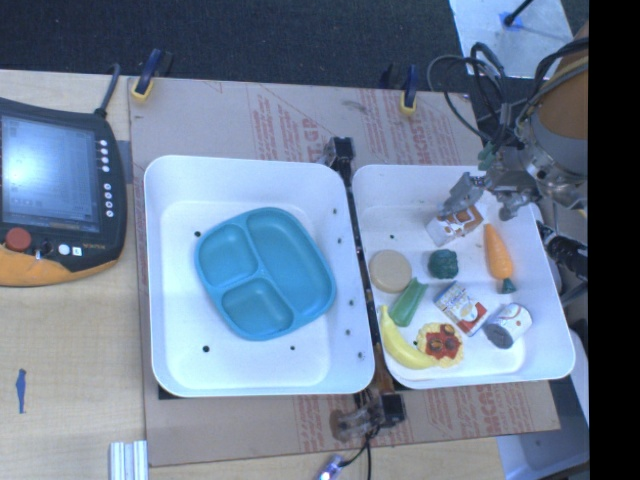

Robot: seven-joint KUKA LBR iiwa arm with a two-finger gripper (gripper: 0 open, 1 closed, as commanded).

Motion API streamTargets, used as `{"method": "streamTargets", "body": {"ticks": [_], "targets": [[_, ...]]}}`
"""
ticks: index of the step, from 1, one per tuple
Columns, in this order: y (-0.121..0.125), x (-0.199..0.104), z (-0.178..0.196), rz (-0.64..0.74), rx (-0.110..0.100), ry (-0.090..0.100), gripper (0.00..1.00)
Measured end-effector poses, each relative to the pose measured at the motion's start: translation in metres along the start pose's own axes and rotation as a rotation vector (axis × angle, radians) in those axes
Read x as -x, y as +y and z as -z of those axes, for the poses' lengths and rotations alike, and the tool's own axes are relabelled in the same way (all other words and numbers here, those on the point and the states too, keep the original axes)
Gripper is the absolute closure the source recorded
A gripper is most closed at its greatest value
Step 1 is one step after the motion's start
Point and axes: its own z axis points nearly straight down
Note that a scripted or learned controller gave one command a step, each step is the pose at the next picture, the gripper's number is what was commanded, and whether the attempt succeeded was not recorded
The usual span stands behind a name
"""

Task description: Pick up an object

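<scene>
My gripper [487, 198] hangs over the back of the right bin [560, 358], its two fingers spread apart with nothing between them. Its left finger [464, 190] is just above a small white and brown carton [451, 227]; I cannot tell whether they touch. An orange carrot [497, 252] lies just below the right finger. Further forward lie a dark green lump [443, 263], a tan disc [390, 269], a green pickle [407, 301], a red and white carton [462, 308], a banana [394, 341], a yellow and red piece [441, 343] and a white and grey item [506, 326].
The left bin [170, 368] holds a blue divided plate [263, 271]. A teach pendant [55, 193] lies on the bench at far left. Cables and the arm's wrist [555, 118] crowd the back right corner. Clamps [408, 86] stand on the cardboard's far edge.
</scene>
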Motion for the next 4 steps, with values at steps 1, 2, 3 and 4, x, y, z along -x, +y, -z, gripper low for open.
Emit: {"method": "streamTargets", "body": {"ticks": [1, 2, 3, 4], "targets": [[0.005, 0.018, -0.166, -0.001, 0.0, -0.002, 0.0], [0.048, 0.062, -0.164, -0.004, 0.002, -0.001, 0.0], [-0.022, 0.028, -0.166, -0.001, 0.0, -0.001, 0.0], [0.04, 0.004, -0.157, -0.001, 0.002, 0.0, 0.0]]}}
